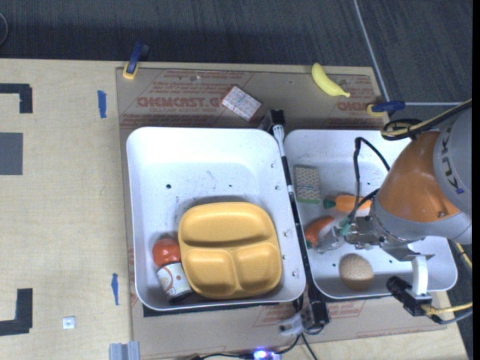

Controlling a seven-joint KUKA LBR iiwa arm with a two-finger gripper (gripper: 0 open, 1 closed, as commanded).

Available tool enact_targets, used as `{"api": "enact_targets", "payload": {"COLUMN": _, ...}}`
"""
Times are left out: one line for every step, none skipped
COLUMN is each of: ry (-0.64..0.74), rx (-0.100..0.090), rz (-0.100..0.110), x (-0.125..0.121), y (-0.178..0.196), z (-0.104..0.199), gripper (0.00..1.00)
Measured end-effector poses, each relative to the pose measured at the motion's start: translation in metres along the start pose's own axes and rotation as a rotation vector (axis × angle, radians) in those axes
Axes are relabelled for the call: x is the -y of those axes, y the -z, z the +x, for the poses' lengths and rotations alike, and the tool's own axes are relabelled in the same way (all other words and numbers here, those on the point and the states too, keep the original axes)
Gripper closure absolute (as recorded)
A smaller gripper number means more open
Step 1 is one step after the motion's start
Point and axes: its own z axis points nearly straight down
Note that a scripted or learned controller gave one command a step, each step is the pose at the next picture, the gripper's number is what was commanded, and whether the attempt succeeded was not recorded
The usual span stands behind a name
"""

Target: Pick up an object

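Observation:
My gripper reaches in from the right and sits low in the right bin. Its tips are at an orange-red object near the bin's left wall. A tan, potato-like lump lies just below the gripper. A small orange piece with a green bit lies just above it. A grey-green sponge-like pad rests farther up the right bin. The arm's orange band covers the bin's right part.
The left bin holds a large yellow compartment tray, a red-orange item and a small white can at its lower left. A yellow banana and a chequered card lie on cardboard behind the bins.

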Motion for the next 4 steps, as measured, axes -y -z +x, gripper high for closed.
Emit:
{"api": "enact_targets", "payload": {"ry": 0.000, "rx": -0.001, "rz": 0.000, "x": 0.0000, "y": 0.0000, "z": -0.0004, "gripper": 0.00}}
{"api": "enact_targets", "payload": {"ry": 0.000, "rx": -0.001, "rz": 0.000, "x": 0.0000, "y": 0.0000, "z": -0.0008, "gripper": 0.00}}
{"api": "enact_targets", "payload": {"ry": 0.000, "rx": 0.000, "rz": 0.000, "x": 0.0000, "y": -0.0001, "z": 0.0002, "gripper": 0.00}}
{"api": "enact_targets", "payload": {"ry": 0.000, "rx": 0.000, "rz": 0.000, "x": 0.0000, "y": -0.0002, "z": 0.0008, "gripper": 0.00}}
